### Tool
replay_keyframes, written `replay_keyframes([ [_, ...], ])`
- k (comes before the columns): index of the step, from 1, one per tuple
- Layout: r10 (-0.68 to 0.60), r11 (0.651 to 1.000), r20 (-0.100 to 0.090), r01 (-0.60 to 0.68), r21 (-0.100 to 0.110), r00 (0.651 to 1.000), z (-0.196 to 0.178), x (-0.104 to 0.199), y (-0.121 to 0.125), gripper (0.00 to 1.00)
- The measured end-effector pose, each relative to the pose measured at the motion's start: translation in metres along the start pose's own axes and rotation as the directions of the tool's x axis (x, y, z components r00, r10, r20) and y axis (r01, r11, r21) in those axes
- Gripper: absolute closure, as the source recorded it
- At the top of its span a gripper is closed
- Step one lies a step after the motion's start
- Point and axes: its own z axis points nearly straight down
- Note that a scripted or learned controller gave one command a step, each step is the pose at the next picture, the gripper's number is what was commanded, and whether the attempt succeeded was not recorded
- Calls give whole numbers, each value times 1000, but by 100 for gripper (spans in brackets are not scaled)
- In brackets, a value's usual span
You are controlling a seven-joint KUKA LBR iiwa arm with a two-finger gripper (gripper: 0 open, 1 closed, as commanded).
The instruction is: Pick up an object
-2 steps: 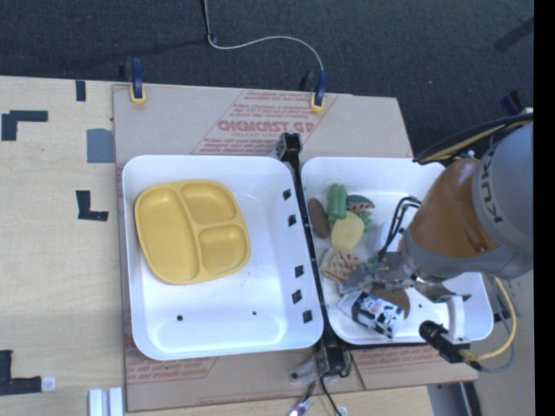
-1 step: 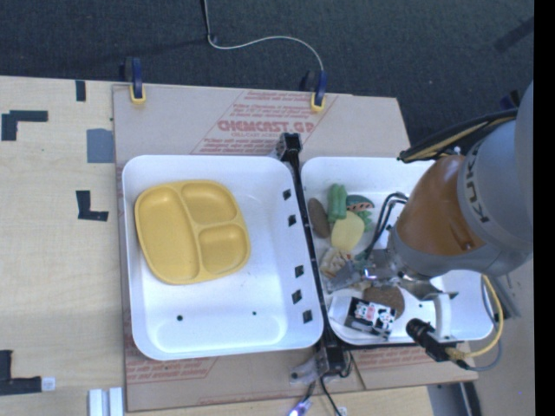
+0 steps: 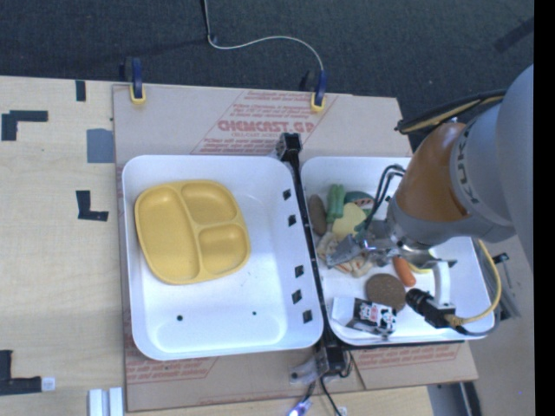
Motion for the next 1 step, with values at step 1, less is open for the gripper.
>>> replay_keyframes([
  [1, 0, 1000, 0, 0, 2, 1000, 15, -15, 63, 0],
])
